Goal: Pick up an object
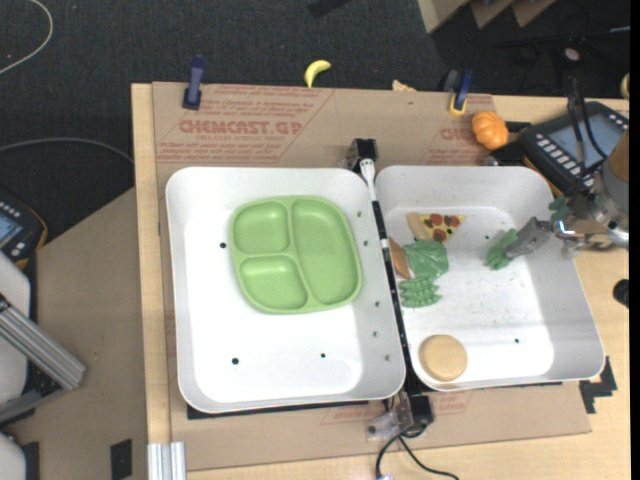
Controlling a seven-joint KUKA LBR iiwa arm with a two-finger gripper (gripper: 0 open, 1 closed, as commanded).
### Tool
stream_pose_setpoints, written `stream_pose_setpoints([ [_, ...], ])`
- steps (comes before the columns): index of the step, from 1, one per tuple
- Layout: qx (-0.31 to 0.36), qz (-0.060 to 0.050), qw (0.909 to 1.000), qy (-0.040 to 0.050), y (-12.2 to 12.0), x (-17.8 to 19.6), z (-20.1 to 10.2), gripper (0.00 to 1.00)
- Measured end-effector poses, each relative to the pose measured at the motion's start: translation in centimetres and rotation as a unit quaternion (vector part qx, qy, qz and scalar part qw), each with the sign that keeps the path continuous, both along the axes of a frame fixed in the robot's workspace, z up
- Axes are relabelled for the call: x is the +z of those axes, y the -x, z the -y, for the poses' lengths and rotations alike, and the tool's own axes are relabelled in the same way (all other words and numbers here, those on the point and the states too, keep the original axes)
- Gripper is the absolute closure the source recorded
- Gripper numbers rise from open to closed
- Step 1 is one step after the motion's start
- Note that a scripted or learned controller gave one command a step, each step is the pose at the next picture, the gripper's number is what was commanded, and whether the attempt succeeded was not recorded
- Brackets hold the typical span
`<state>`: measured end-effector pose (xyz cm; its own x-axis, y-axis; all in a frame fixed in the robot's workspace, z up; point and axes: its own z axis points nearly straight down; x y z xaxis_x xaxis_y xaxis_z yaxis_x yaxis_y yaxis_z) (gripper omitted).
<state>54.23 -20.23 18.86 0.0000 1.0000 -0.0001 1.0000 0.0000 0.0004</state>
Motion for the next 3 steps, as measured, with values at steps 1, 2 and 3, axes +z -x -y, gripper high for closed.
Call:
stream_pose_setpoints([
  [1, 0.003, -0.004, 1.0, -0.0028, 4.1, -10.9, -10.2, 0.0],
  [2, -0.001, 0.001, 1.0, 0.0003, 3.8, -9.4, -9.6, 1.0],
  [3, 0.005, 0.005, 1.0, -0.0015, 3.2, 0.2, -18.2, 1.0],
])
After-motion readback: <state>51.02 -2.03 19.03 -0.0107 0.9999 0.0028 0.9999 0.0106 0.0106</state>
